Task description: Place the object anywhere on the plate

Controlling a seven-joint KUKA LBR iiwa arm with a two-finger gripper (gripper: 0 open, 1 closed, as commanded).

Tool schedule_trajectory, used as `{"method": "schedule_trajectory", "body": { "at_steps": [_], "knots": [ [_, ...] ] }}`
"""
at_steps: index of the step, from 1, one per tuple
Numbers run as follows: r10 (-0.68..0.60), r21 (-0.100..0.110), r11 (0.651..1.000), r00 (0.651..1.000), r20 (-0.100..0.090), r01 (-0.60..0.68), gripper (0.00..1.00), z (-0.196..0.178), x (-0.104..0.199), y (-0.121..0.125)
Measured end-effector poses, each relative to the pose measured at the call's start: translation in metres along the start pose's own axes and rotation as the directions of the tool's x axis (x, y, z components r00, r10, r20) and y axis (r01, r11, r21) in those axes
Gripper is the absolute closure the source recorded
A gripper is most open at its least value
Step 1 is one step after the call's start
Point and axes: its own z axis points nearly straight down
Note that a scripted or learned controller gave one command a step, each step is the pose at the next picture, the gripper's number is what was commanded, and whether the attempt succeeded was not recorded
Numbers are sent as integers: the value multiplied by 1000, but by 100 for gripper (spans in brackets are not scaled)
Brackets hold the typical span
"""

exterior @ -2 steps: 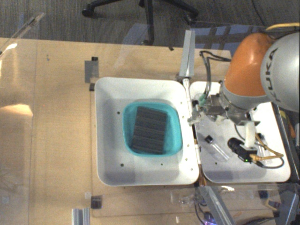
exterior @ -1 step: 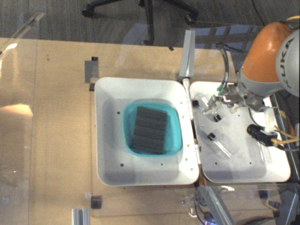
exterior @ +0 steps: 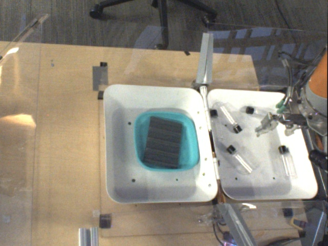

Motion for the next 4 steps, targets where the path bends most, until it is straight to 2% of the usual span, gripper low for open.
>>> {"method": "schedule_trajectory", "body": {
  "at_steps": [1,2,3,4],
  "knots": [
    [130,-3,991,991,2,-130,0,-103,-35,2],
    [314,-5,949,949,3,-314,0,-172,-67,-5],
    [444,-1,896,896,3,-444,0,-170,-68,-25],
    [596,-2,803,803,2,-596,0,-171,-65,-23]
  ]
}}
